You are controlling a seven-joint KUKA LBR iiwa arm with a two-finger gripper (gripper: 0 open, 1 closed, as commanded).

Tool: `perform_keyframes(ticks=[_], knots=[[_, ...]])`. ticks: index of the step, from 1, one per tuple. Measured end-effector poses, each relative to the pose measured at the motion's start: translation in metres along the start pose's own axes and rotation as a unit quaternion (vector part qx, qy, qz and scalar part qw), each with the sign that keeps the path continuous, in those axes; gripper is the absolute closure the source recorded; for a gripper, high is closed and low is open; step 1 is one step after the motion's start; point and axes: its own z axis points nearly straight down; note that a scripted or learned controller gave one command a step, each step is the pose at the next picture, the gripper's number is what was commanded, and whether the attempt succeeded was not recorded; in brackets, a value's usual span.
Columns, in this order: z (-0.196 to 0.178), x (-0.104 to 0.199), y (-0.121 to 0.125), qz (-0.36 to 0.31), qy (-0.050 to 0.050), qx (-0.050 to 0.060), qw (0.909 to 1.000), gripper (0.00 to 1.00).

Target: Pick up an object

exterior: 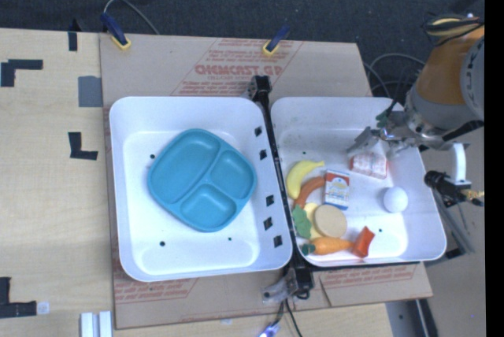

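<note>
Camera view: we look down at a slant on two white bins set side by side on the surface [47, 170].
Landmark: we place everything against the right bin [417, 249].
Left bin [130, 249]: it touches the right bin's left wall, and we see a blue divided plate [202, 179] lying flat in its middle.
Arm [449, 75]: grey with an orange band, it comes in over the right bin's far right corner.
Gripper [378, 140]: it sits low over the right bin's far right part; its fingers look spread, one reaching left, but we cannot tell for sure whether they are apart or closed.
Packet [370, 164]: a pale pink and white packet lies just under and touching the gripper tip, on the bin floor; we see nothing clearly clamped.
Ball [394, 199]: white, near the right bin's right wall, just nearer the camera than the packet.
Carton [337, 190]: small, red and white, in the right bin's middle.
Banana [302, 174]: yellow, by the right bin's left wall, beside the carton.
Carrot [331, 246]: orange, at the right bin's near edge.
Round biscuit [331, 221]: tan, just above the carrot.
Red piece [363, 241]: touching the carrot's right end.
</note>
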Motion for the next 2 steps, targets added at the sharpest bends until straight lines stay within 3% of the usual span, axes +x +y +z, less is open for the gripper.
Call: perform_keyframes(ticks=[1, 2], knots=[[0.0524, 0.0697, -0.0308, -0.001, 0.002, 0.001, 1.0000, 0.00], [0.0432, 0.0700, -0.0307, -0.001, 0.002, 0.001, 1.0000, 1.00]])
